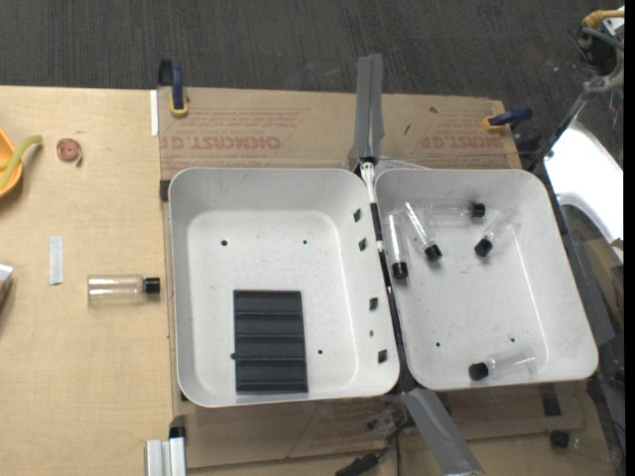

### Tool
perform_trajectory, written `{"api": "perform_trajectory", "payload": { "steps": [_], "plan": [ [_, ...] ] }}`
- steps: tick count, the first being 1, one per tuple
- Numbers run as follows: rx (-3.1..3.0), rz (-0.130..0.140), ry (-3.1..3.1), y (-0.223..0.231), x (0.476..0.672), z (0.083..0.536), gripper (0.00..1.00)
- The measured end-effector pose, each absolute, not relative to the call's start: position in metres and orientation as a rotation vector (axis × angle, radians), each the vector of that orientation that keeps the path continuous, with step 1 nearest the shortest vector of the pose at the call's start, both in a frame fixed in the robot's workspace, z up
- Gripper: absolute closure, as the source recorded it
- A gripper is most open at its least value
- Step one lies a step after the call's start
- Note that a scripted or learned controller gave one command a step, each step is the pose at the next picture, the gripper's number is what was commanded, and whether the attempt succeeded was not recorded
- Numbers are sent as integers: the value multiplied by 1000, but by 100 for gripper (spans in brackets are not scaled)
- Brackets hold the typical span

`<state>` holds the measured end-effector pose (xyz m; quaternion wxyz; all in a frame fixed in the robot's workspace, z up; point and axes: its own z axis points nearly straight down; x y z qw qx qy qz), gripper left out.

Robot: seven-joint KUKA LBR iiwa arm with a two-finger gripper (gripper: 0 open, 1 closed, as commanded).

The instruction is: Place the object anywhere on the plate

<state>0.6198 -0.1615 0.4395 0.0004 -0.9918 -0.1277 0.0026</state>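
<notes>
Grey metal strut (444, 442) juts out lowest and closest, to the right of the plate (269, 341) and nearer than it. That plate is a matt black rectangle, ribbed with broad crosswise grooves. It lies flat on the floor of the left bin (198, 226), close to the bin's near wall. This bin is smooth white plastic, shallow, with rounded corners and a few small dark holes in its floor. White floor runs on all sides of the plate, most of it on the far side, so every edge of the plate is free and the room above it is open.

Right of the plate, past the seam where the two rims meet, sits the right bin (568, 266), of the same make. The task's things lie in it on their sides, all clear tubes with black caps. A lone vial (504, 367) rests by the near wall, about level with the plate. A cluster of four vials (425, 234) lies farther back, loosely fanned, two of them close to the wall on the plate's side.

Left of the plate, outside the bins, a stray vial (119, 287) of the same kind lies on the pale wooden table (79, 385). Printed brown cardboard (258, 132) shows beyond the plate, under both bins.

How my jaws stand, spread or pressed together, I cannot tell.
</notes>
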Motion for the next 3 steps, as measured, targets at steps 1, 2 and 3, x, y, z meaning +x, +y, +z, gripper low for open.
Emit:
{"api": "perform_trajectory", "payload": {
  "steps": [1, 2, 3],
  "plan": [
    [-3125, 9, -312, -223, 580, 440, 0],
    [-3125, 6, -314, -168, 620, 440, 0],
    [-3109, 8, -443, -223, 580, 440, 0]
  ]
}}
